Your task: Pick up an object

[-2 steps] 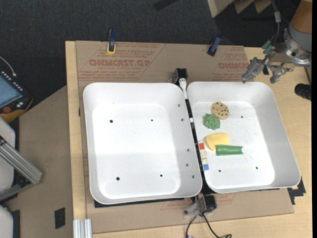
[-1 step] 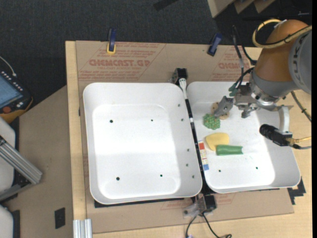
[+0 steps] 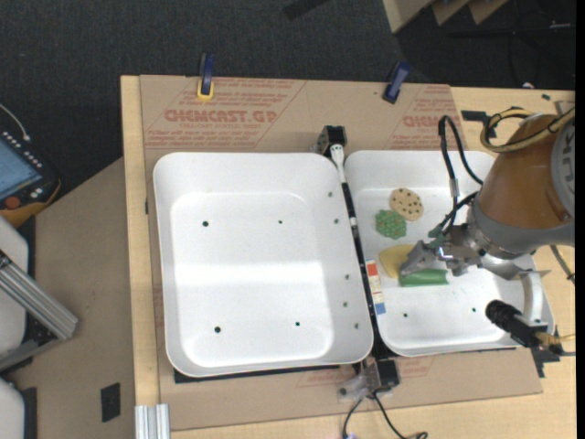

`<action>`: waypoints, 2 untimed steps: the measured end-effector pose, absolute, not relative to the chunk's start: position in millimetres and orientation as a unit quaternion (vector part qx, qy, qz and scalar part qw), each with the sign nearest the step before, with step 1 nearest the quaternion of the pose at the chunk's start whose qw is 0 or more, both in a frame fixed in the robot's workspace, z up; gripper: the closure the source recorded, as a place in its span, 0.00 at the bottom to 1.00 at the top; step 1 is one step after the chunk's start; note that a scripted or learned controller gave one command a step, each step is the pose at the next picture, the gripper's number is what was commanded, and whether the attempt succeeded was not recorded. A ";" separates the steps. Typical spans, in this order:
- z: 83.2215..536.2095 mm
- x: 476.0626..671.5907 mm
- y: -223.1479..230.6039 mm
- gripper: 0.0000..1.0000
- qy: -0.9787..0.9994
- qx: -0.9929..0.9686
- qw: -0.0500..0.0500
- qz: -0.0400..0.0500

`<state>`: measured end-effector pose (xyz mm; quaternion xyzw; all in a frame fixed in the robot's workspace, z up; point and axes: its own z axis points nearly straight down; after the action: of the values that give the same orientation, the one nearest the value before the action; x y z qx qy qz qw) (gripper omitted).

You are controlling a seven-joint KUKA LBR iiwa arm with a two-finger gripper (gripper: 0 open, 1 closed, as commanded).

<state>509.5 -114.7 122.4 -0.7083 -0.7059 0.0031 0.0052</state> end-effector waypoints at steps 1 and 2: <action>84.5 504.2 -101.8 0.00 -0.707 -0.707 -0.001 0.000; 97.9 506.3 -102.5 1.00 -0.706 -0.708 -0.004 -0.002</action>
<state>506.3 -102.5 97.9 -0.7079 -0.7063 -0.0022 -0.0039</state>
